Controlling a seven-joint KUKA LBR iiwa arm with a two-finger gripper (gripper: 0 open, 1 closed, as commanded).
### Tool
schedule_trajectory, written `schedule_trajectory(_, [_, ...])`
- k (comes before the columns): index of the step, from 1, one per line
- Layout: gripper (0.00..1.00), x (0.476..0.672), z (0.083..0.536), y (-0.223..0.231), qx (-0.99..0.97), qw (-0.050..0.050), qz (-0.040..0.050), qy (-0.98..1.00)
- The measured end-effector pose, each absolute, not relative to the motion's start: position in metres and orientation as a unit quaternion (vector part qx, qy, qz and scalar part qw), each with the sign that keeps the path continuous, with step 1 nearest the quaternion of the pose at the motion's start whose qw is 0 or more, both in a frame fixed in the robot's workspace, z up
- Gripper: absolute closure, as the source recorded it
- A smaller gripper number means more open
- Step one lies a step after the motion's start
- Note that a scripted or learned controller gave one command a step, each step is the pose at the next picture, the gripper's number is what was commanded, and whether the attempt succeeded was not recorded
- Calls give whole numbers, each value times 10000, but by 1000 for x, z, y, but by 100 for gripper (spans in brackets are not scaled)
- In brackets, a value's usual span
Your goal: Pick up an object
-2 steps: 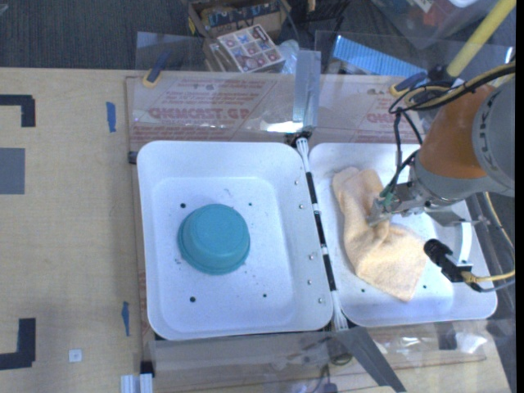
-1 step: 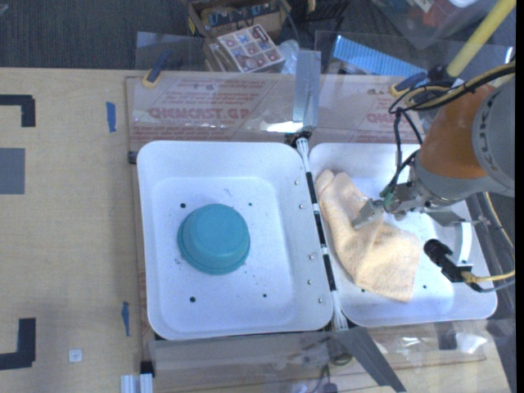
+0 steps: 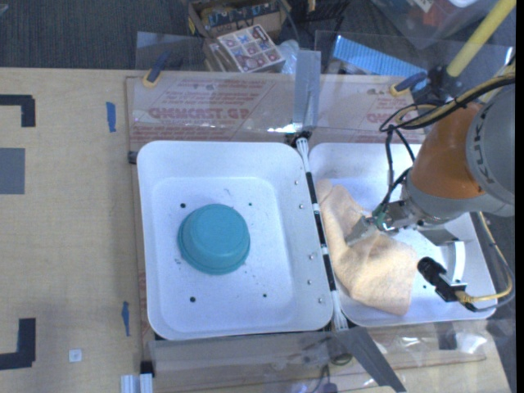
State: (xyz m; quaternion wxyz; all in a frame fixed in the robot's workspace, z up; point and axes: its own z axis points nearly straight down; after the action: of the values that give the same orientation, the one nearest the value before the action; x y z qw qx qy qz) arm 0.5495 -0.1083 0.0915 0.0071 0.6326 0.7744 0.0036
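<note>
Cloth [image 3: 372,264] lies in right bin [image 3: 360,158] (white, shallow) under gripper [image 3: 360,232].

Two shallow white plastic bins sit side by side on the bench. Left bin [image 3: 160,178] has a round teal upturned bowl [image 3: 214,237] roughly in its middle. Right bin [image 3: 360,164] has a crumpled tan cloth [image 3: 372,264] lying along its left side, with the gripper [image 3: 366,227] down over the cloth's middle
</note>
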Motion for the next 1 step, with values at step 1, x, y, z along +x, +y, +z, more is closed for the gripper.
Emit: schedule_trajectory(1, [0, 506, 185, -89, 6419, 7, 1, 7668])
